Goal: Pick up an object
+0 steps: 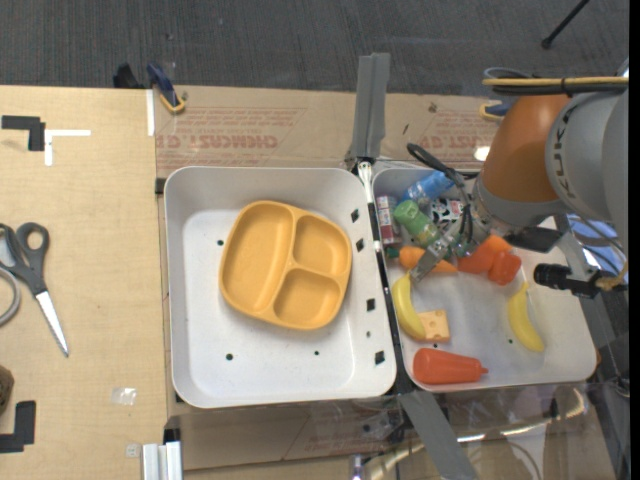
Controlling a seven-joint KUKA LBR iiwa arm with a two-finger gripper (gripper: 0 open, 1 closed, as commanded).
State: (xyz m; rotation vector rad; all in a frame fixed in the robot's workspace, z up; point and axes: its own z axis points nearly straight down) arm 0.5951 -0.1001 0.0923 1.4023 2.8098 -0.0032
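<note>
Grey metal fingers of the claw (437, 255) hang low over the far-left part of the right bin (560, 368), tips down among a cluster of toys; whether they are spread or clenched cannot be told from this angle, and nothing is plainly seen between them. Just beside the tips lies a small orange piece (410, 259), with a green toy (413, 218) and a blue-capped bottle (432, 185) crowded toward the bin's far-left corner and an orange-red pepper (496, 260) on the arm's side. Further out, a banana (404, 306) curves along the bin's left wall above a cheese wedge (433, 325), a red carrot-shaped toy (448, 366) rests by the near edge, and a second banana (525, 320) lies toward the right wall. The left bin (190, 298) holds a yellow divided plate (285, 265). Scissors (38, 278) sit at the bench's left edge. By the look of it, the pick is at the reach-and-close stage: the claw is down at the pile, but a firm grip and the lift are not yet shown.
</note>
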